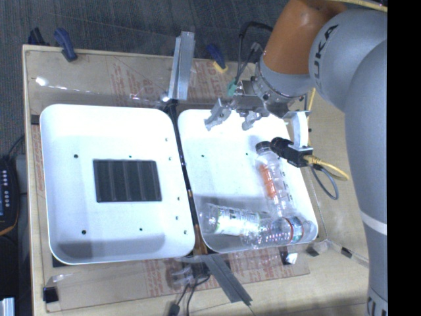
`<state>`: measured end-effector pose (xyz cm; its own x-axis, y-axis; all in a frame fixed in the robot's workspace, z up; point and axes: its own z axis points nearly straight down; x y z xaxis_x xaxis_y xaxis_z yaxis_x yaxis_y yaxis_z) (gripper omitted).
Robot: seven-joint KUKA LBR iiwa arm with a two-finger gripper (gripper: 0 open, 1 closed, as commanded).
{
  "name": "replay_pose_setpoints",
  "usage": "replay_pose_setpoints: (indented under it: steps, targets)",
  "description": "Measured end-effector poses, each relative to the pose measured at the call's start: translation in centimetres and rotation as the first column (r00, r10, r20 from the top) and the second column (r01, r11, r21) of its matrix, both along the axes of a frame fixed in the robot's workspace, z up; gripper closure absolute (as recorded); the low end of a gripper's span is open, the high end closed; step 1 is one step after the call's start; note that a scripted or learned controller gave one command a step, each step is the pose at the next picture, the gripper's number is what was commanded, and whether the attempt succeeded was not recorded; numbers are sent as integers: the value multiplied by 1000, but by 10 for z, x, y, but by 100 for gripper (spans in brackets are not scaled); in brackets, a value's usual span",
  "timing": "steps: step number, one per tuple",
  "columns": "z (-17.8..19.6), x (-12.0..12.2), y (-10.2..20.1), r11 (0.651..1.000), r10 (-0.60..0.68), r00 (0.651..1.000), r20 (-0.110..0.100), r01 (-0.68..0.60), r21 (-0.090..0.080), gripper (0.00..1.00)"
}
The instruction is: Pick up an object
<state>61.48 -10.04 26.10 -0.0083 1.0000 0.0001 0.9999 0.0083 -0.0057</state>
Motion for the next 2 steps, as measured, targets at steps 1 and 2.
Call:
replay_pose_setpoints:
  steps: [1,2]
  targets:
    - [-87,-22,-78,999,51,999,0,-51,0,0]
    - [-78,-58,-110,999,53,999,2,-53,0,0]
